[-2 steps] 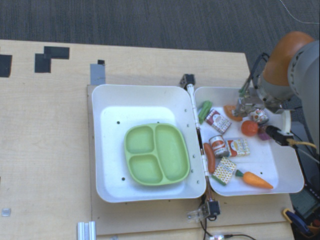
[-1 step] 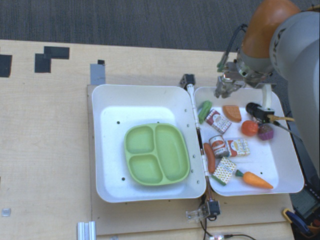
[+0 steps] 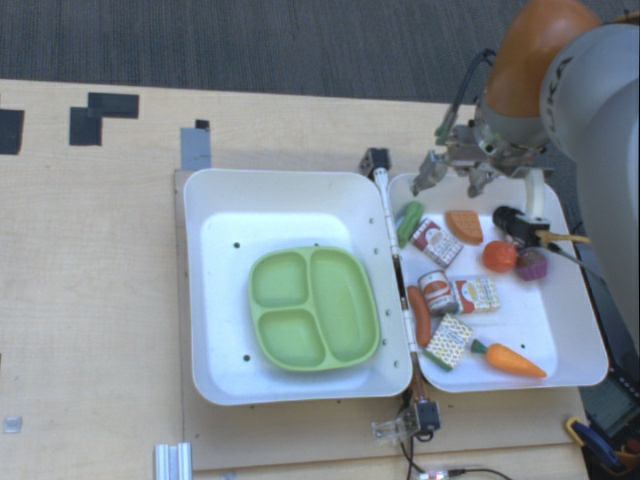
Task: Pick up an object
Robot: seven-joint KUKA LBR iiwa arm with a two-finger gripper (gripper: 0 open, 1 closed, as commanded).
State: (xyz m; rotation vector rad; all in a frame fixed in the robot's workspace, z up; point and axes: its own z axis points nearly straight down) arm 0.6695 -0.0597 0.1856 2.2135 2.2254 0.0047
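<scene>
A pale wooden bench [image 3: 100, 268] is bearing two white bins before a dark carpeted floor. The left bin [image 3: 215, 368] is holding a green divided plate [image 3: 313, 308]; the right bin [image 3: 575, 353] is holding the toy foods. The gripper [image 3: 455, 176] is hovering spread and empty over its far edge, so the approach looks underway. Next, it probably needs lowering onto something like the orange wedge [image 3: 463, 226].

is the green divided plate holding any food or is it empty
Empty. The green divided plate sits in the left bin with all three compartments bare; the toy food lies in the right bin.
</scene>
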